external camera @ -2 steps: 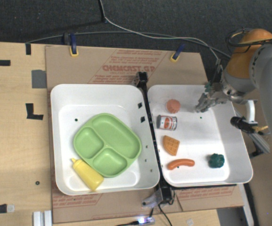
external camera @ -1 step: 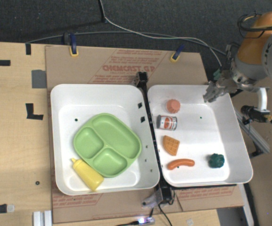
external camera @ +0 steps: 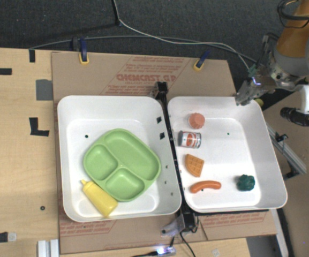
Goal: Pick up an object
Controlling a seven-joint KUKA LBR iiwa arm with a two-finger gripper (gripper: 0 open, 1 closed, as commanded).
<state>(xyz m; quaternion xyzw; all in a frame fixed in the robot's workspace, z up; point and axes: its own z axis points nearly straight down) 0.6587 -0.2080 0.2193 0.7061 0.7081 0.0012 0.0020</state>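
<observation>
Gripper [external camera: 245,96] sits above the far right corner of the right bin [external camera: 269,159]; whether it is open cannot be told. Right bin contents: a toy hot dog [external camera: 205,186] near the front wall, long axis running left to right; a waffle piece [external camera: 194,165] just behind it; a small can [external camera: 189,139] lying on its side, axis left to right; a pink round piece [external camera: 197,120]; a green broccoli toy [external camera: 245,182]. Left bin [external camera: 68,122] holds a green divided plate [external camera: 122,164] and a yellow mustard bottle [external camera: 98,197], lying diagonally, cap toward the rear left.
</observation>
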